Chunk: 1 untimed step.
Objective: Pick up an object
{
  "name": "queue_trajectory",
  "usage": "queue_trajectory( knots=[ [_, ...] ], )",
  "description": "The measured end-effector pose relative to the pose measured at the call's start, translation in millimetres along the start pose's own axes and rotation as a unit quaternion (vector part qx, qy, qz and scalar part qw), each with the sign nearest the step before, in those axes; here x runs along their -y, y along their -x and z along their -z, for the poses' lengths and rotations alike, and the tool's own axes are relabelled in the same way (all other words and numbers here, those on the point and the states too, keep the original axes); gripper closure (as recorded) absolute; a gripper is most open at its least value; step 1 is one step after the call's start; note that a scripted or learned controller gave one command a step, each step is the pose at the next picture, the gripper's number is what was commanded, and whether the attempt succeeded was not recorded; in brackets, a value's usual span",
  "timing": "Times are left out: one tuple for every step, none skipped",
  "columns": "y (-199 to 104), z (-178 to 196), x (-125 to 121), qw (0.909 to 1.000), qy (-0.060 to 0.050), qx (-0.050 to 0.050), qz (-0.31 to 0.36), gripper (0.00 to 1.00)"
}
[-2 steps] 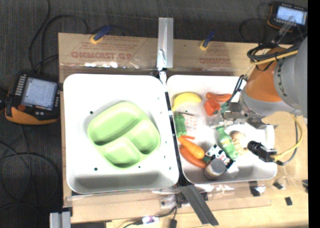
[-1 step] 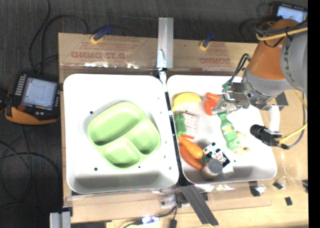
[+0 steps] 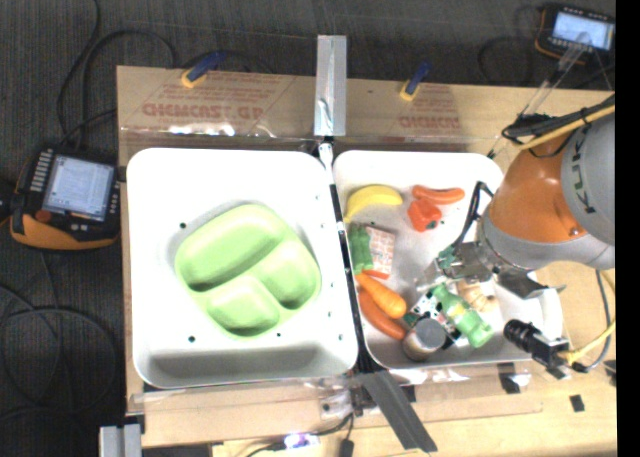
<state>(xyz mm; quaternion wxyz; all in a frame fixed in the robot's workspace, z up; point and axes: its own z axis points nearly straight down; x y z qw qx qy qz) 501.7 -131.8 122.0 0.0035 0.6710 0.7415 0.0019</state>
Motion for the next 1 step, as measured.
queue_trajectory(
  knots=[
    [-30.9, 148.3, 6.4, 0.9948, -0.005, 0.001, -0.101, 1.0]
  ],
)
